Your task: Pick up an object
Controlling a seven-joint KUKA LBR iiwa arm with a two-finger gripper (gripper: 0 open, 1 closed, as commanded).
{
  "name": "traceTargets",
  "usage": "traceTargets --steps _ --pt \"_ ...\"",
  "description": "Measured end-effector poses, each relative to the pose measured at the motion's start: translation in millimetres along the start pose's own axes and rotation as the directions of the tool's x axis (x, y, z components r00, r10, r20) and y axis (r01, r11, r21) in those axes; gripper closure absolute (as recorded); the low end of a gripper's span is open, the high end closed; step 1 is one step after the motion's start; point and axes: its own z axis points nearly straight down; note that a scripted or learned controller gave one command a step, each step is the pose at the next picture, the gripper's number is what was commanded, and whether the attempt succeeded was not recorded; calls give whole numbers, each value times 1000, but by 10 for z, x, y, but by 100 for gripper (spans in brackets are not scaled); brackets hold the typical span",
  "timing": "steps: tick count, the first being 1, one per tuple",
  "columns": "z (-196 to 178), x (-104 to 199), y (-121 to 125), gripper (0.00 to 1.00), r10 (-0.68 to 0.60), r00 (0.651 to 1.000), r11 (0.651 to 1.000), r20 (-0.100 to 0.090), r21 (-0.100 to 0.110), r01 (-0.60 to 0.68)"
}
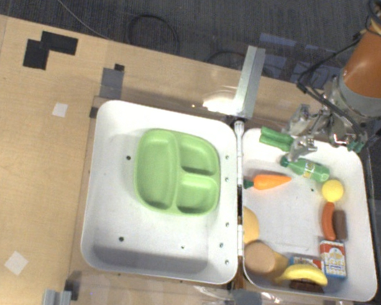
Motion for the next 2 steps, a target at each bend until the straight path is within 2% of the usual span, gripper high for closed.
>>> traceTargets --steps 1,2 --pt "-393 -78 633 100 170 985 985 -2 1 -170" --pt "-465 127 1393 100 289 957 957 -7 0 -289"
